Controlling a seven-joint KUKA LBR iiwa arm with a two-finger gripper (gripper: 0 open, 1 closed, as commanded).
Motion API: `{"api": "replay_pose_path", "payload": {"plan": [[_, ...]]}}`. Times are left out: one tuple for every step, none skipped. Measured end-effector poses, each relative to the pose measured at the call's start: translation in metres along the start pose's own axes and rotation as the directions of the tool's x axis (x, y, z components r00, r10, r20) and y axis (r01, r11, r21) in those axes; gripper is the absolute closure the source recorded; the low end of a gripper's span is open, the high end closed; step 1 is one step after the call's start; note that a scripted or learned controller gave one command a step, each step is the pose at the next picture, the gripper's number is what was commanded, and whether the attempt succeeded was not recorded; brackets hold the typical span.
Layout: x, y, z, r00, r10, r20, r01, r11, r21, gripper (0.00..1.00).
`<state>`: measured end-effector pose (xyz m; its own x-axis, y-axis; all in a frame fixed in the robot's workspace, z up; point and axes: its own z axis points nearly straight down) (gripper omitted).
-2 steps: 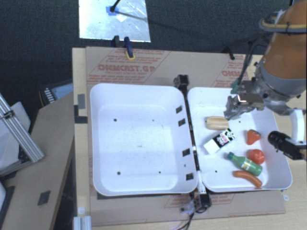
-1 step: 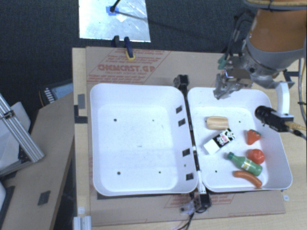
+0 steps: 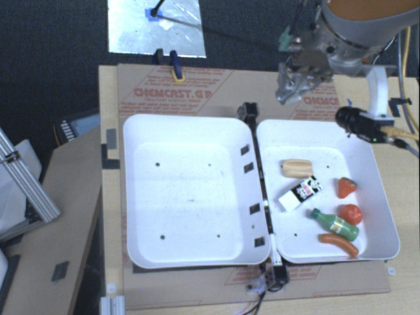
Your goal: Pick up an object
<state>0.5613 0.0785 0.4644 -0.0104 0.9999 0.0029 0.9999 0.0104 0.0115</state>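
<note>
My gripper (image 3: 293, 92) hangs high above the back edge of the right bin (image 3: 377, 176), with nothing seen between its fingers. Below it in that bin lie a tan bread roll (image 3: 296, 168), a white carton with a black-and-white label (image 3: 299, 194), a strawberry (image 3: 346, 188), a red tomato (image 3: 351, 212), a green bottle (image 3: 335, 224) and an orange sausage (image 3: 338, 244). All rest on the bin floor, apart from the gripper.
The left bin (image 3: 187, 189) lies beside the right one, with a black divider strip (image 3: 257, 176) between them. A black camera mount (image 3: 359, 124) sits at the right bin's far rim. A shiny square plate (image 3: 156, 17) lies behind the bench.
</note>
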Motion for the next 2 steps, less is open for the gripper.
{"api": "replay_pose_path", "payload": {"plan": [[-0.027, -0.003, 0.127, 1.0, 0.012, 0.005, -0.012, 1.0, 0.022, 1.0], [-0.022, -0.054, 0.142, 1.0, 0.01, 0.003, -0.01, 1.0, 0.014, 1.0]]}}
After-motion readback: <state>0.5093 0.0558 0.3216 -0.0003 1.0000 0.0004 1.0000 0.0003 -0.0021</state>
